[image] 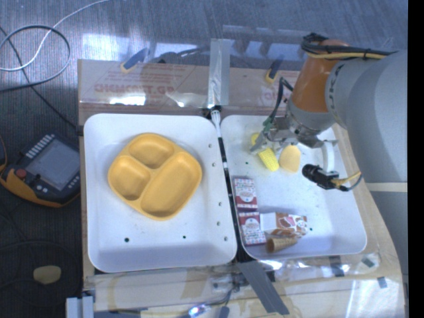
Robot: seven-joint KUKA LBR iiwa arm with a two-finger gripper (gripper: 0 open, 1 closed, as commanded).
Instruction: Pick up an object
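My gripper point(273, 140) reaches down into the back of the right bin point(331, 217), directly over a small yellow corn-like piece point(267, 158) and next to a pale yellow rounded piece point(290, 158). A second little yellow bit point(254, 140) lies just left of the gripper. Nearer the front of that bin lie a red-and-white packet point(246, 209) along the left wall and an ice-cream cone wrapper point(285, 229) beside it.
The left bin point(106, 244) holds a yellow three-section plate point(154, 175). The grey arm with its orange band point(311, 85) fills the upper right. A black connector with cable point(321, 175) hangs over the right bin. A teach pendant point(41, 171) lies on the floor at left.
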